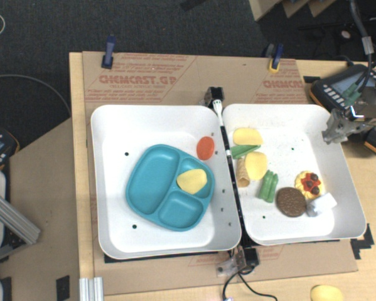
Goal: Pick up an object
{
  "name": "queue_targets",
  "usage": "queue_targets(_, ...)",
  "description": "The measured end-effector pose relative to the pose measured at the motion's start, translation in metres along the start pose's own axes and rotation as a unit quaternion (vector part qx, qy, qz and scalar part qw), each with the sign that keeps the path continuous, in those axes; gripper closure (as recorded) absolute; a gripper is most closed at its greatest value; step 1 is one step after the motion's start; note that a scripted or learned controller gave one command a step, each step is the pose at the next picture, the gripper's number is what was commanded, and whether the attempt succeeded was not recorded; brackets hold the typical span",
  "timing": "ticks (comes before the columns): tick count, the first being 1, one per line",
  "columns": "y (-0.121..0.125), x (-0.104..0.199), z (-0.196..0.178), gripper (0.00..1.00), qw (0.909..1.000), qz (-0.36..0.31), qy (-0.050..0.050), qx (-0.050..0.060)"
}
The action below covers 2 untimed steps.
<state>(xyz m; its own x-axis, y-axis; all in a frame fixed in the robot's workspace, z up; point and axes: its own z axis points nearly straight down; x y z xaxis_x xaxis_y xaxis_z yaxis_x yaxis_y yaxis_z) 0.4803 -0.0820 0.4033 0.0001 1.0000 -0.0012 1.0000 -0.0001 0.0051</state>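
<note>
My gripper (336, 130) hangs at the right bin's (282, 231) upper right rim, away from the food toys. In that bin lie two yellow pieces (247, 136) (257, 165), a green bean pod (244, 150), a tan cone (242, 172), a green pickle (267, 186), a brown cookie (290, 202), a berry tart (310, 182) and a small white piece (324, 203). The left bin (112, 130) holds a teal divided plate (151, 184) with a yellow lemon-like piece (192, 180) on it, and an orange-red piece (205, 147) beside the plate.
The bins sit on a cardboard sheet (144, 74) held by two blue clamps (108, 52) (275, 56). A black handheld pendant (338, 89) lies right of the gripper. Another yellow object (326, 293) rests on the bench at the lower right.
</note>
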Motion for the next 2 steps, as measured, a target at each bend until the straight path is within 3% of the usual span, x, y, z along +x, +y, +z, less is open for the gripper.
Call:
queue_targets(1,0.0,0.068,-0.08,1.0,1.0,-0.004,0.001,-0.003)
queue_targets(2,-0.002,0.119,0.013,1.0,1.0,-0.003,0.001,0.007)
